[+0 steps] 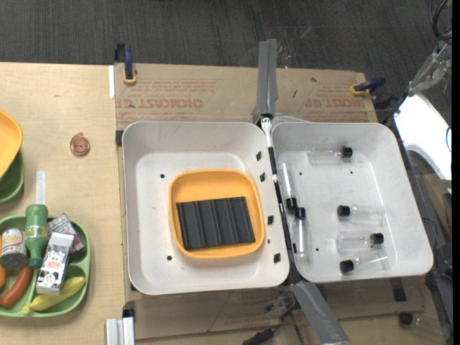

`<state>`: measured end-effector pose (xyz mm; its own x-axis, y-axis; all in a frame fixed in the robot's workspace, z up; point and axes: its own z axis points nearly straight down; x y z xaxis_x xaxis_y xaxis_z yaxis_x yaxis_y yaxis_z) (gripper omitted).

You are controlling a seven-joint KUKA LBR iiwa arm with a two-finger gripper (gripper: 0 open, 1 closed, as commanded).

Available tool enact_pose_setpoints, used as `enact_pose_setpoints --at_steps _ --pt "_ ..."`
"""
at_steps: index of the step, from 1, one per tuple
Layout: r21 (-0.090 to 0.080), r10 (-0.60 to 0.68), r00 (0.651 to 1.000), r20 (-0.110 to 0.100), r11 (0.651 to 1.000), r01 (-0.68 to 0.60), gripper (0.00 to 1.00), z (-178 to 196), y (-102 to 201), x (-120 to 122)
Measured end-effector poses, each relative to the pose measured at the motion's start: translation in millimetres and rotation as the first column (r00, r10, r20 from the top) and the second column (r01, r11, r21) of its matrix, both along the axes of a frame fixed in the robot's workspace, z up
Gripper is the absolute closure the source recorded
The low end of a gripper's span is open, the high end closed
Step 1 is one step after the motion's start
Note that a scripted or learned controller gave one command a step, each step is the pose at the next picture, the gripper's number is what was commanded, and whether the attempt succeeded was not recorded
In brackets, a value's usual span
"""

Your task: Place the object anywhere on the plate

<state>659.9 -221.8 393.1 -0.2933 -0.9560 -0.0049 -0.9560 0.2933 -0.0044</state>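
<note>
While the claw's state cannot be told, the left white bin point(144, 264) holds an orange plate point(215, 182), and on its middle lies the object point(215, 221), a flat, dark grey ribbed slab.

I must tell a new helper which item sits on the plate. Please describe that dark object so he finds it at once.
Find the left white bin. In its middle is an orange plate, and on it lies the dark ribbed block. It is flat, opaque and charcoal, unlike the clear vials in the right bin.
</note>
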Motion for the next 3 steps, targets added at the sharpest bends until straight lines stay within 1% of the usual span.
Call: enact_pose_setpoints --at_steps 1,2,3 --pt "0.001 0.222 0.975 -0.003 0.975 -0.222 0.0 -65.9 1.0 -14.3" --pt "0.0 0.185 0.983 -0.002 0.983 -0.185 0.0 -43.2 1.2 -33.1" --pt "-0.001 0.262 0.965 -0.002 0.965 -0.262 0.0 28.6 0.4 -85.0"
